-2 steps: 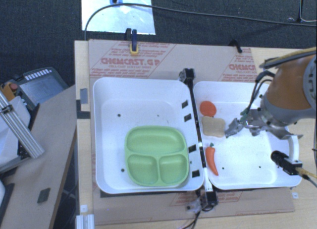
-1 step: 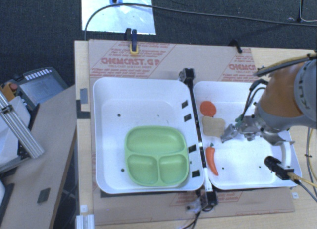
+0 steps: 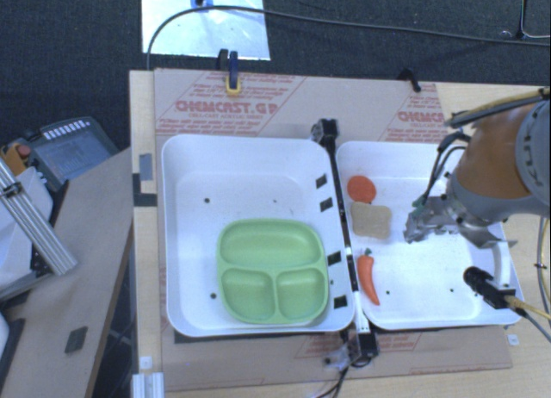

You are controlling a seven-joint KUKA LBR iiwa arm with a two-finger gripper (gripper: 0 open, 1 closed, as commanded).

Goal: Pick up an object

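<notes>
A: Starting at the left. What there?

B: A white left bin (image 3: 172, 241). Inside, a green plate (image 3: 273, 269) with three little parts, lying flat near the front. Nothing for grabbing on it.

A: And next, going right?

B: The right bin (image 3: 430, 301), just beside the first. Three small things near its left side. At the back, a round red-orange piece (image 3: 362, 188). Just in front of that, a tan square (image 3: 372, 220), maybe bread or a sponge, hard to say which. Then a toy carrot (image 3: 368, 277), close to the wall between the bins, pointing to the front.

A: All lying down in the bin?

B: Yes, all three flat on the floor of the bin. Not one lifted.

A: And the gripper (image 3: 419, 226)?

B: Low in the right bin, just to the right of the tan square. Touching it or not? Can't tell. Released or clenched? Can't tell that either, too dark and small. Nothing seen in its grip.

A: And farther right?

B: The grey and orange arm (image 3: 495, 168), reaching in from the side.

A: So how much done?

B: Looks like only the reaching part. Grabbing and lifting not done yet. Probably the tan square as the closest pick.
</notes>
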